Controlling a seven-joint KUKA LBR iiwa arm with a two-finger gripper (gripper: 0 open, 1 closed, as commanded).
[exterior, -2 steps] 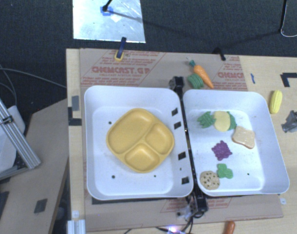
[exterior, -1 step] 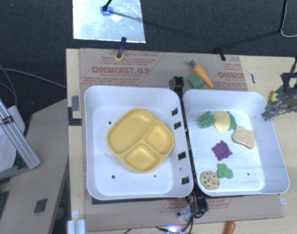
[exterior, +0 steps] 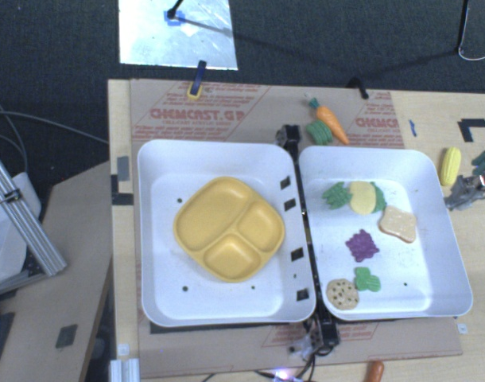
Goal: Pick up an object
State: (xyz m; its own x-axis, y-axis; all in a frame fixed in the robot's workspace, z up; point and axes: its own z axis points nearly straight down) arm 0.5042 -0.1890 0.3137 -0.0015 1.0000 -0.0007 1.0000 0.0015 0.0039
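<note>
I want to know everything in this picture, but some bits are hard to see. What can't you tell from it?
- Gripper, camera view: cut off by the right edge, too blurry to tell open or shut.
- Orange thing at the bottom edge: cut off, so unclear what it is.
- Small green pieces in the right bin: too small to name.
- Blue and yellow item on the cardboard: too small to identify.

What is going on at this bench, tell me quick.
A robot arm is set to pick up an object, but nothing is held yet. Its gripper sits at the right edge, outside the right bin. That bin holds toy food: a bread slice, purple grapes, a cookie and some green pieces. The left bin holds a yellow divided plate. A toy carrot and a corn cob lie on the bench outside the bins.
</note>
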